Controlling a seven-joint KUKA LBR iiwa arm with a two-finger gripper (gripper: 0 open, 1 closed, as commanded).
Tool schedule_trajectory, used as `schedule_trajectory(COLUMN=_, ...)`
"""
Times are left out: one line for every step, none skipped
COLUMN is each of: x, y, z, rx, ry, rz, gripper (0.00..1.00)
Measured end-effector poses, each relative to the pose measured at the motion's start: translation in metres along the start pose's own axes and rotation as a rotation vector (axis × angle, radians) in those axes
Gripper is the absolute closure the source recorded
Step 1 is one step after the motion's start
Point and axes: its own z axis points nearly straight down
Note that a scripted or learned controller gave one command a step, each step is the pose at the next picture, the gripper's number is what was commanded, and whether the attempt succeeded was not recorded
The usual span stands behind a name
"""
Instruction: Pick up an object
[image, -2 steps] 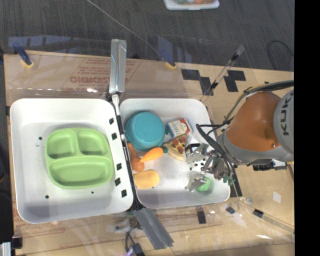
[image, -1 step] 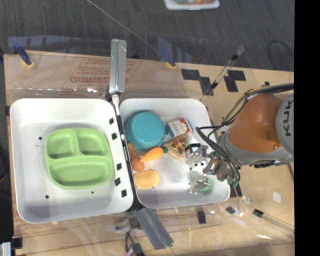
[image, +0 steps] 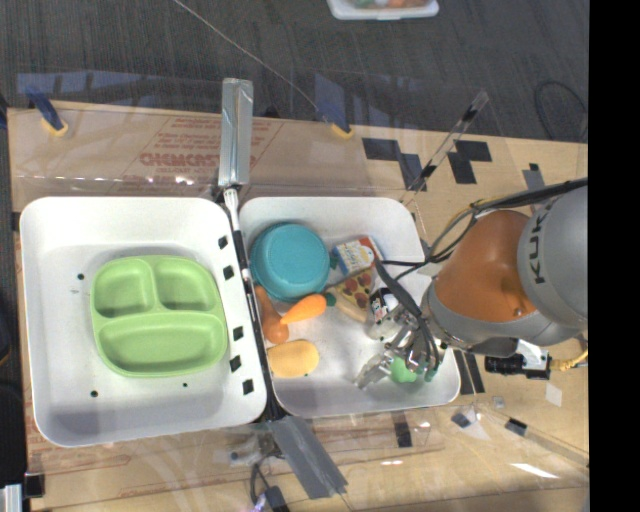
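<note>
green object: small, low in the right bin near its right wall, touching my fingertips, just on their right side
my gripper: down in that bin, tips close together; whether they pinch the green piece I cannot tell
axis: too small and hidden to judge its long side
next move: I judge a slight shift right to centre it between my tips
other things: orange carrot, yellow piece and teal bowl lie well to my left; green divided plate in the left bin
</note>
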Motion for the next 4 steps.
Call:
schedule_trajectory(x=-0.002, y=0.002, z=-0.011, rx=-0.001, ry=-0.004, rz=-0.008, gripper=1.00)
schedule_trajectory(x=0.000, y=0.000, z=0.000, rx=0.000, ry=0.002, rz=0.199, gripper=1.00)
schedule_trajectory(x=0.026, y=0.052, z=0.002, rx=0.002, ry=0.008, rz=0.533, gripper=1.00)
schedule_trajectory(x=0.057, y=0.086, z=-0.105, rx=0.000, ry=0.001, rz=0.855, gripper=1.00)
